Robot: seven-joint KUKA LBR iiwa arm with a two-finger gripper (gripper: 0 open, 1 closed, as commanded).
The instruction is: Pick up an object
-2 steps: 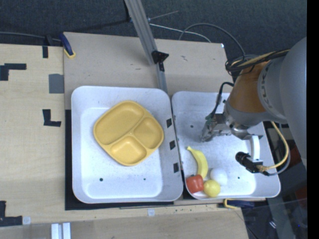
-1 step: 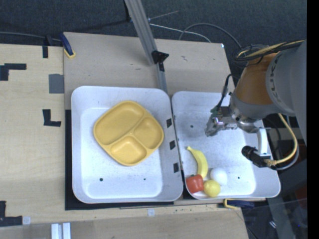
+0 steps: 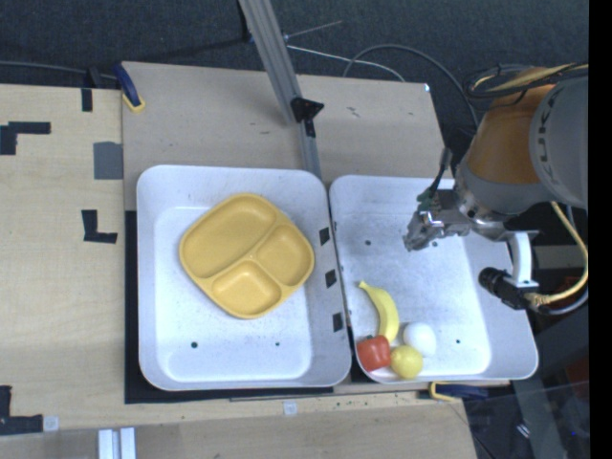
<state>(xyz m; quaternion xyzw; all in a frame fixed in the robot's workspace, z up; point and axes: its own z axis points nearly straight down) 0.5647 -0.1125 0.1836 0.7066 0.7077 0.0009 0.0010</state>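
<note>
Gripper (image 3: 419, 237) hanging over right bin (image 3: 449, 199) bare floor, opening unreadable and nothing seen in it, targets banana (image 3: 382, 306), white ball (image 3: 419, 335), red piece (image 3: 374, 352), yellow ball (image 3: 406, 360) bunched at its 6 o'clock against bin wall, likely awkward approach.

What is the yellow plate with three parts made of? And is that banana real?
The yellow plate looks like plastic: one even colour, smooth moulded dividers, a dull sheen. The banana seems to be a plastic toy too, since it is very small, evenly yellow and spotless, though the view can't settle that for sure.
</note>
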